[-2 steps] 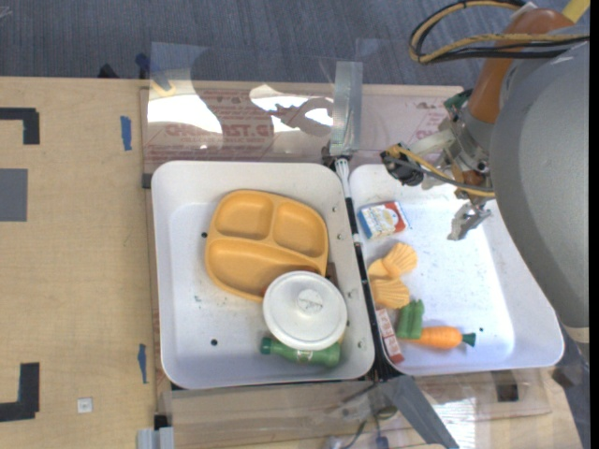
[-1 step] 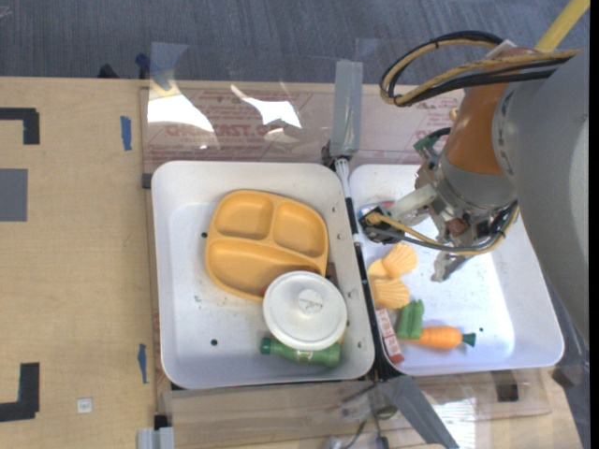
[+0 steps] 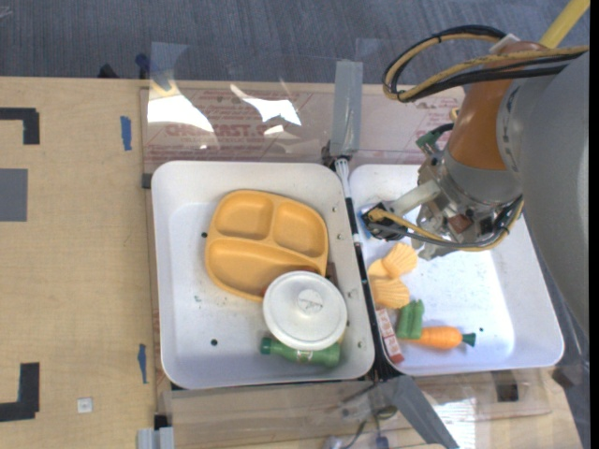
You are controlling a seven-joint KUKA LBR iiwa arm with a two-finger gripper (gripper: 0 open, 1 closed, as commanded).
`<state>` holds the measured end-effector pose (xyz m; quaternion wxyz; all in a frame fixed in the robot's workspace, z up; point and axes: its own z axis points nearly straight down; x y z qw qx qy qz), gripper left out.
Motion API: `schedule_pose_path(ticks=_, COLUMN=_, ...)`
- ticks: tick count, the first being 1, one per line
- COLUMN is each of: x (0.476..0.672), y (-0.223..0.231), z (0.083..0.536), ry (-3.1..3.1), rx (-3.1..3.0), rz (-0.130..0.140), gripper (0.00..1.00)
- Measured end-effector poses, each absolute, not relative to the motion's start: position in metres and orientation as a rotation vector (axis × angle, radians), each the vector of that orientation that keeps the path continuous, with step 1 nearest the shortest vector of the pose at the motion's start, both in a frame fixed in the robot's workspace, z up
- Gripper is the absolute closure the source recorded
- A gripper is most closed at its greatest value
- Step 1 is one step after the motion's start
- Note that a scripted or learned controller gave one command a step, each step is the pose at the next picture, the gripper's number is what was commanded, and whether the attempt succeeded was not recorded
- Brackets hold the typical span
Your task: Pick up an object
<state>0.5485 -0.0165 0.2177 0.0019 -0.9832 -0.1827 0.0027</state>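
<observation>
Nearest the camera, at the front edge of the left bin [image 3: 168, 279], a green bottle [image 3: 301, 351] lies on its side, touching the white round lidded bowl [image 3: 305, 309] just behind it. That bowl overlaps the near corner of a yellow divided plate [image 3: 265, 241], which sits tilted across the middle of the same bin with its three compartments bare. In the right bin [image 3: 524, 340], near the front, a toy carrot [image 3: 438, 338] lies flat with its green top pointing right; just left of it stands a small green piece [image 3: 410, 318], and a thin red-and-white packet [image 3: 388, 334] lies along the bin's left wall. Behind these, two yellow ridged pieces [image 3: 393, 279] rest touching one another, close to the wall between the bins. Farther back, the tool [image 3: 440, 224] hangs over the rear part of the right bin, just above and behind the yellow pieces, wrapped in yellow and black cables; whether its fingers are parted or closed cannot be told from this angle, and nothing can be seen between them. Above it rises the arm's orange band [image 3: 479, 129]. The wooden tabletop [image 3: 70, 251] stretches away to the left.
</observation>
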Motion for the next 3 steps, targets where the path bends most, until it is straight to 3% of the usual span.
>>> schedule_pose_path(ticks=1, x=0.533, y=-0.054, z=0.355, ry=-0.358, rx=-3.121, rz=-0.011, gripper=1.0)
schedule_pose_path(ticks=2, x=0.533, y=-0.053, z=0.352, ry=-0.36, rx=-3.121, rz=0.002, gripper=0.0)
schedule_pose_path(ticks=3, x=0.574, y=-0.015, z=0.221, ry=-0.359, rx=-3.119, rz=0.017, gripper=0.0)
